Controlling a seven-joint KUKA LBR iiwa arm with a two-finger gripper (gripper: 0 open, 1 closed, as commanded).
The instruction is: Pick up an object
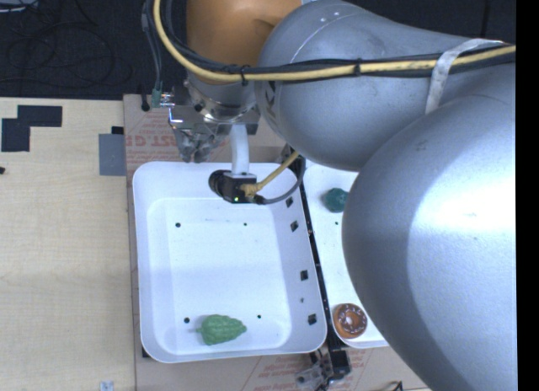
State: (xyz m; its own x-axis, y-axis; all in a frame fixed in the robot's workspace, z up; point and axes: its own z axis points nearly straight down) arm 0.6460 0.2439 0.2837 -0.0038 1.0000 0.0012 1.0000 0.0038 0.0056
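Observation:
A green knobbly object lies near the front edge of the left white bin. In the right bin I see a small teal object at the back and a brown glazed doughnut at the front. My gripper hangs over the back rim of the left bin, far from the green object, below the orange band. Nothing shows between its fingers.
The big grey arm covers most of the right bin and the upper right of the view. A black sensor with a cable hangs over the left bin's back. The cardboard bench lies to the left.

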